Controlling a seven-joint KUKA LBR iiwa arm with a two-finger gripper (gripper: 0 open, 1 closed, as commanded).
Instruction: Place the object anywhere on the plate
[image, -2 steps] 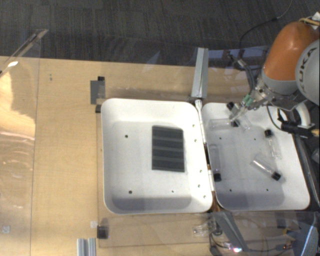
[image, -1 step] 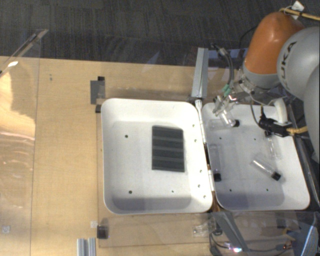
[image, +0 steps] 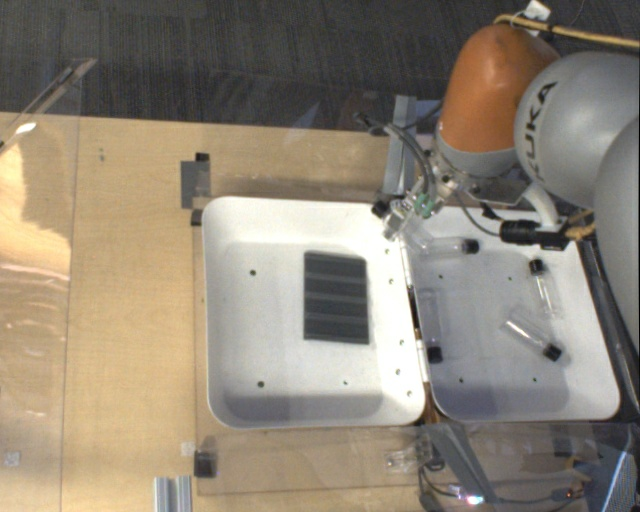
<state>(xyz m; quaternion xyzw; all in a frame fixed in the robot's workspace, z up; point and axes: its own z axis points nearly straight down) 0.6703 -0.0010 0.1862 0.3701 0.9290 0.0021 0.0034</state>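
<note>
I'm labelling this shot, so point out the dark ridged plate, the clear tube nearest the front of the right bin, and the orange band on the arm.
dark ridged plate (image: 336, 297): camera view, centre of its ribbed top.
clear tube (image: 531, 336): camera view, mid-length of its body.
orange band (image: 487, 85): camera view, middle of its rounded surface.

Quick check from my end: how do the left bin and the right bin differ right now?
The left bin holds one dark ribbed plate lying flat near its middle; the right bin holds several small clear tubes with black caps, scattered at different angles. The arm hangs over the right bin's far end, while the left bin has nothing above it. Both are shallow, white and round-cornered, set side by side.
</note>
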